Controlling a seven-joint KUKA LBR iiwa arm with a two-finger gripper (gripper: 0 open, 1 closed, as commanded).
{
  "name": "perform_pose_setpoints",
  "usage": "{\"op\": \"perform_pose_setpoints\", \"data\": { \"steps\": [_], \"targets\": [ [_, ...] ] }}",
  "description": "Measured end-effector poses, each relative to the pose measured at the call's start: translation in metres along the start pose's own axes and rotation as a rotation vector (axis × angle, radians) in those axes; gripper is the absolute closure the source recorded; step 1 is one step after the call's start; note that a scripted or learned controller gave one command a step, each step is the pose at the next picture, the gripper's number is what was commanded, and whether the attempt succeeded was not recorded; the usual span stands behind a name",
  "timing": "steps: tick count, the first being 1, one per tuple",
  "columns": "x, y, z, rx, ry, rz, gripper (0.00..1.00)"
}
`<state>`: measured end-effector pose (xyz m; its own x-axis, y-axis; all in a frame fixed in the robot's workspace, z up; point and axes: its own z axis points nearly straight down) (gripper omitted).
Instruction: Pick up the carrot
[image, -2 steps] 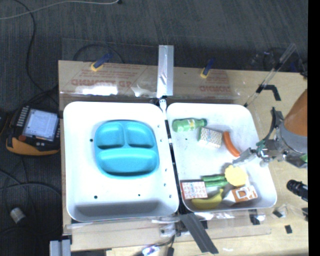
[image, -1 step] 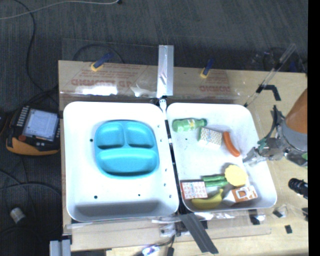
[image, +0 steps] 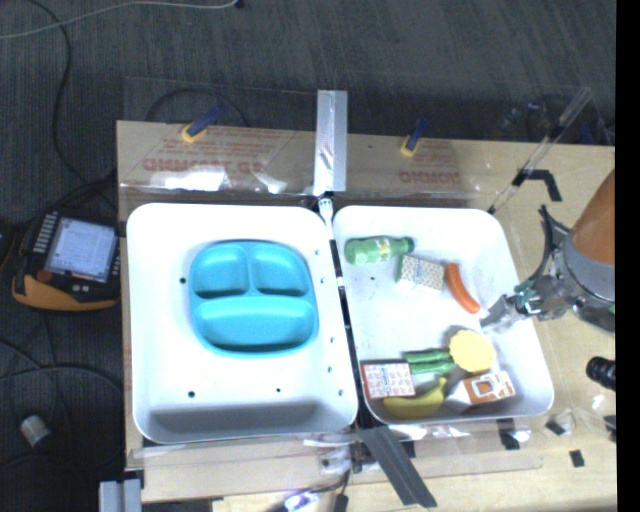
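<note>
At right bin's right rim, hovered low: gripper, finger state impossible to tell, nothing seen held. Lay just beside and up-left of it, on right bin floor, untouched: carrot, small, orange, slanted, beside patterned packet. Judged barely begun; closing, grasping, lifting all left.

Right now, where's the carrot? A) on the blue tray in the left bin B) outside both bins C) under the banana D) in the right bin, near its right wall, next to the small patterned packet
D: the carrot lies on the floor of the right bin, just right of the small patterned packet, with the hand close by at the right wall.
</note>
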<state>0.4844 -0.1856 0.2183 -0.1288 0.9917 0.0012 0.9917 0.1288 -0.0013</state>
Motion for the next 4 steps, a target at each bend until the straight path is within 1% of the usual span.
{"op": "perform_pose_setpoints", "data": {
  "steps": [1, 2, 3, 4],
  "targets": [
    [0.0, 0.0, 0.0, 0.0, 0.0, 0.0, 0.0],
    [-0.043, 0.056, -0.097, -0.001, -0.003, -0.031, 0.0],
    [-0.019, 0.065, 0.0, 0.002, -0.001, 0.198, 0.0],
    [-0.001, 0.064, -0.018, 0.001, -0.004, 0.08, 0.0]
  ]
}}
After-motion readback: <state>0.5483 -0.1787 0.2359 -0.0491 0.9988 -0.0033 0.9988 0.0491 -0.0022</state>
